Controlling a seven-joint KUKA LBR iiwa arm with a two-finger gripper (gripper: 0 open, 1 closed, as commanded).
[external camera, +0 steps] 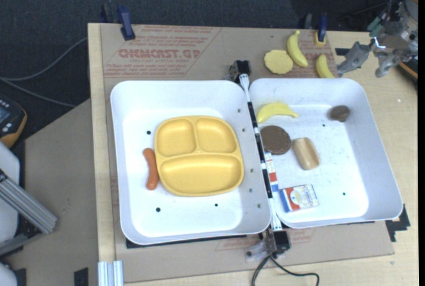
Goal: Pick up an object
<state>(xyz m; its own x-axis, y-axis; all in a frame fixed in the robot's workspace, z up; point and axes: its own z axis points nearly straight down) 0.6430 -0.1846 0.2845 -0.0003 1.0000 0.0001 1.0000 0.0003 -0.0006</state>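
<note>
White bins, and nothing in them has been picked up yet, so you're right at the start of this one. The gripper (367,60) sits at the upper right of the frame, hanging over the bare cardboard just beyond the top edge of the right bin (372,165). Its two grey fingers look spread apart with nothing between them, so you can call it open-handed and empty.

Everything you could grab is lying loose. In the right bin you've got a yellow banana (275,111) near the upper left corner, a round brown patty (275,140) just below it, a tan bread roll (306,152) beside that, a small dark brown lump (339,113) toward the upper right, and a flat red-white-blue carton (298,198) lower down. The left bin (129,165) holds a yellow divided plate (198,156) with a sausage (151,168) just beside its left edge.

What's left: basically all of it. The arm has to come down into a bin, close on something and lift.

Hard to read: the arm itself is cut off by the right edge of the frame, so you only get the wrist end. The fingertips are small and a bit blurry. That dark lump is too small to name. A few yellow pieces (296,56) also lie on the cardboard outside the bins, near the gripper.
</note>
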